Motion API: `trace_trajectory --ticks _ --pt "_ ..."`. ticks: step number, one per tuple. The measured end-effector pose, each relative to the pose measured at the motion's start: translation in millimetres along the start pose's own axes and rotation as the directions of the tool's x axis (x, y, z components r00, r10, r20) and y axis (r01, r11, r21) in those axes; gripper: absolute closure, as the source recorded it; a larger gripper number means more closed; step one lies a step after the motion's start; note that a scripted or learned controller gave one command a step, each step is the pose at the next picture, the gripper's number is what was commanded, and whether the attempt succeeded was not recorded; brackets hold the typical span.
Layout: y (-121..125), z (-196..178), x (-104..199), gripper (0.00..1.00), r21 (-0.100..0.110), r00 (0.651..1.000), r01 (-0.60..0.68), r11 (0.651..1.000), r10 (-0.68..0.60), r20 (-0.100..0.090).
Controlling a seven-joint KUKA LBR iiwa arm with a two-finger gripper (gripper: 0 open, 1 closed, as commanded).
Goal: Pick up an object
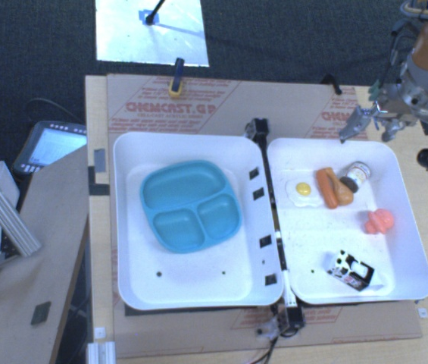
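Note:
The right bin (407, 203) holds a fried egg toy (302, 190), an orange hot dog (329, 186), a small jar with a dark lid (355, 177), a pink lump (379, 221) and a black-and-white block (352, 271). My gripper (373, 126) hovers above the bin's far rim, at the upper right, with its two fingers spread and nothing between them. It is apart from every object, the jar being the closest.
The left bin (134, 279) holds a blue three-part tray (191, 205). A black hinge strip (268, 203) runs between the bins. A yellow-handled tool (176, 82) lies behind the left bin, and a tablet (49, 147) sits at the left.

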State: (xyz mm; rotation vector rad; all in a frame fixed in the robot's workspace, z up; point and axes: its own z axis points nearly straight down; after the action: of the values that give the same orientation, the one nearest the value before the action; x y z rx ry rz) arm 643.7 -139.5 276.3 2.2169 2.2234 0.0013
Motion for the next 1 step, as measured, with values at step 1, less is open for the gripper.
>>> trace_trajectory --ticks 1 --pt "1.0 61.8 -0.2 0.0 0.002 1.0 -0.001 1.0 0.001 0.0"
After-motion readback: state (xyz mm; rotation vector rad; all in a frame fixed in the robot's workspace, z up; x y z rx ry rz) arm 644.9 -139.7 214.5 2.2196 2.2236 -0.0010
